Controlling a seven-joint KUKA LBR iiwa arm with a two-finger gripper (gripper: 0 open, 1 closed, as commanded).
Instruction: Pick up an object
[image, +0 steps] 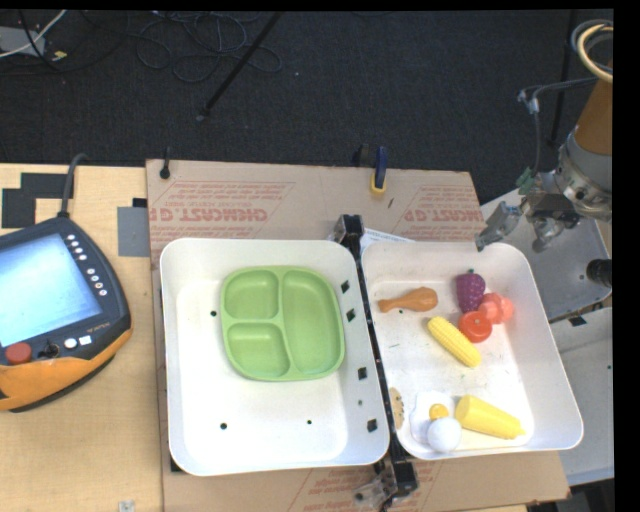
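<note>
We are finding the gripper (520, 222) hanging off the right bin's (560, 400) far right corner, fingers spread and holding nothing. We are noting the candidates lying in that bin: a chicken leg (408, 299), grapes (471, 290), a tomato (476, 326) and two corn cobs (452, 341). We are judging them light, rigid, slick plastic toys; the near cob (489, 418), lying apart, is inviting a grip across its middle.

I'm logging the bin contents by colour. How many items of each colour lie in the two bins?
Green: 1, divided plate
Yellow: 2, corn cob, yellow piece
Red: 2, tomato, red piece
Purple: 1, grapes
Brown: 1, drumstick
White: 1, egg
Total: 8
</note>
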